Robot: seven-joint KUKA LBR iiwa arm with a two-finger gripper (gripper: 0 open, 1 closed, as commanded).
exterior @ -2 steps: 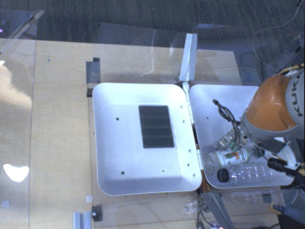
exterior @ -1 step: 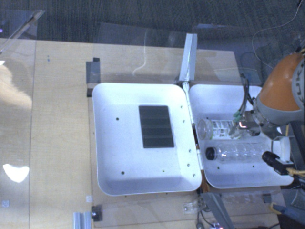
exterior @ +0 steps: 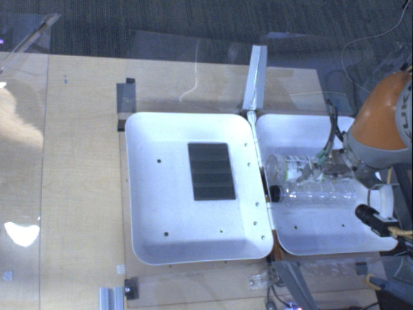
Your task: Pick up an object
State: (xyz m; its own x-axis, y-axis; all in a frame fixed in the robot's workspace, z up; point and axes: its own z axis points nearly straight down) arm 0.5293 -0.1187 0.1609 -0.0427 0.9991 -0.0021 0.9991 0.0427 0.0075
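Camera view — dark pad, left bin

A single camera looks on the scene, fixed above the bench and facing down on it at a slant; the far edge of the bench lies toward the top of the view, with dark floor beyond, and the near edge runs along the bottom. It stands far enough back to take in the left bin whole, near the middle of the view; the right bin sits at the right side, partly covered by the arm, which enters from the right edge; clear panels seem to cast pale glare at the left, though this is hard to tell.
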